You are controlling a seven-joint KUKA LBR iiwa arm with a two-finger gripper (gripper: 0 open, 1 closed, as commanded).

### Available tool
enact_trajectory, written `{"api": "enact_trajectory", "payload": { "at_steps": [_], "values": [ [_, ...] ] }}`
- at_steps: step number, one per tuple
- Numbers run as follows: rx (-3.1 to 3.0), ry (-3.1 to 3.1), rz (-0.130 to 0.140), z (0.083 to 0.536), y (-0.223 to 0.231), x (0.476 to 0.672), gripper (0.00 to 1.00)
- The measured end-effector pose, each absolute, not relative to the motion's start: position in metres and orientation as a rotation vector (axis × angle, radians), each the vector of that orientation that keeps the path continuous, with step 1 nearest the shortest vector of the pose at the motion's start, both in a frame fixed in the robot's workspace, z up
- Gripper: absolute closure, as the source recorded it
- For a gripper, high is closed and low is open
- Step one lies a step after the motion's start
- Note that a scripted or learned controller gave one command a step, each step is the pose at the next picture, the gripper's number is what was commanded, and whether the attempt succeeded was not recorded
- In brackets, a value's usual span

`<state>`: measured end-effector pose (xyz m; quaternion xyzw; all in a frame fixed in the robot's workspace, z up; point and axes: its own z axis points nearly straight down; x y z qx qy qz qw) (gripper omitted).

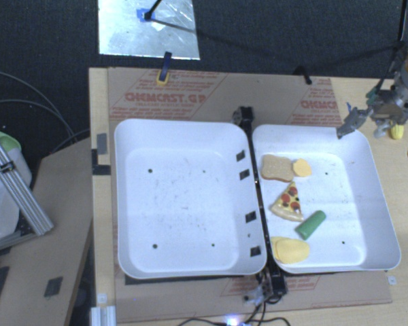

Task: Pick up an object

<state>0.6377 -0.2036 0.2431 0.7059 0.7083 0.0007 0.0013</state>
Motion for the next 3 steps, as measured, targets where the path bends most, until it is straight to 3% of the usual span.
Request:
{"api": "enact_trajectory", "payload": {
  "at_steps": [1, 2, 3],
  "values": [
    [2.240, 2.230, -0.014, 0.105, -0.195, 0.504, 0.00],
    [2.208, 2.224, 0.009, 0.087, -0.113, 0.513, 0.00],
    [2.210, 2.225, 0.010, 0.186, -0.084, 0.488, 0.00]
  ]
}}
